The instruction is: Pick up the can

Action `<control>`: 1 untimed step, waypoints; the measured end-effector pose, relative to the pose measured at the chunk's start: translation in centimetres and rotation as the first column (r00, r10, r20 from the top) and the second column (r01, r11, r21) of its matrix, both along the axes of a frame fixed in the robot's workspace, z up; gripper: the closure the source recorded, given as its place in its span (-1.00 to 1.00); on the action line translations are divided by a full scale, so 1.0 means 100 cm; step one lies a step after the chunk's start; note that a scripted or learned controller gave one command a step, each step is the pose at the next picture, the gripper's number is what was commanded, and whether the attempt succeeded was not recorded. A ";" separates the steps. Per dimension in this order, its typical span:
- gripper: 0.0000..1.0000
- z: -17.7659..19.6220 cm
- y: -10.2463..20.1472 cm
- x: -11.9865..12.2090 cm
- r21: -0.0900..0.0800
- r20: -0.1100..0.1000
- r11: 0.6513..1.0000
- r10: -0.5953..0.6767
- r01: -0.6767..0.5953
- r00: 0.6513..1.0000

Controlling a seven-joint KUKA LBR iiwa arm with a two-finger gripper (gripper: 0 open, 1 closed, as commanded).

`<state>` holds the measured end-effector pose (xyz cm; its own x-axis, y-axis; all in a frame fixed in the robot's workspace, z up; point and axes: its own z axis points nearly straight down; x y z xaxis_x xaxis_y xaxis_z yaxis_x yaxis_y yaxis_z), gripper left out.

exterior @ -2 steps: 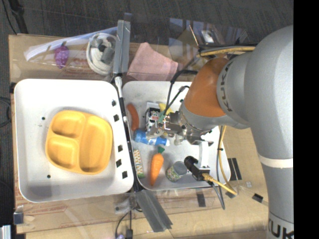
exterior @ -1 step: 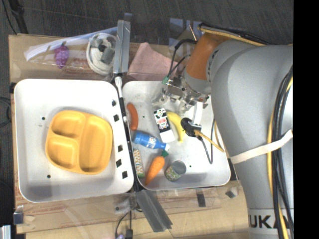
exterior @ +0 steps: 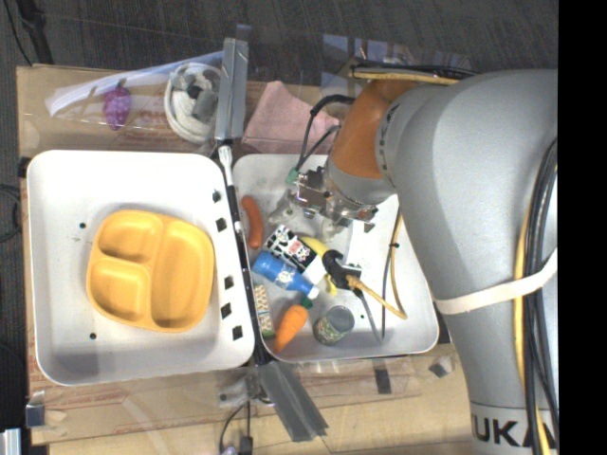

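The can (exterior: 333, 325) stands upright near the front edge of the right bin (exterior: 414, 325), its round greenish top facing up. An orange carrot (exterior: 292, 322) lies just to its left. My gripper (exterior: 313, 205) hangs over the back half of the same bin, well behind the can and apart from it. The wrist and the big grey arm (exterior: 474, 207) cover the bin's right side.
A red sausage (exterior: 252, 221), a black-and-white spotted box (exterior: 289, 247), a blue bottle (exterior: 280, 271) and a patterned bar (exterior: 264, 311) crowd the right bin's left side. The left bin (exterior: 57, 349) holds a yellow divided plate (exterior: 152, 268). Behind the bins lie a pink cloth (exterior: 275, 112) and a plastic bag (exterior: 123, 98).
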<state>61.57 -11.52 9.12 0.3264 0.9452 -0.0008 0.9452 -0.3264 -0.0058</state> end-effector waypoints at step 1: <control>-1.00 0.037 -0.030 -0.077 0.001 0.002 0.986 0.166 -0.166 0.986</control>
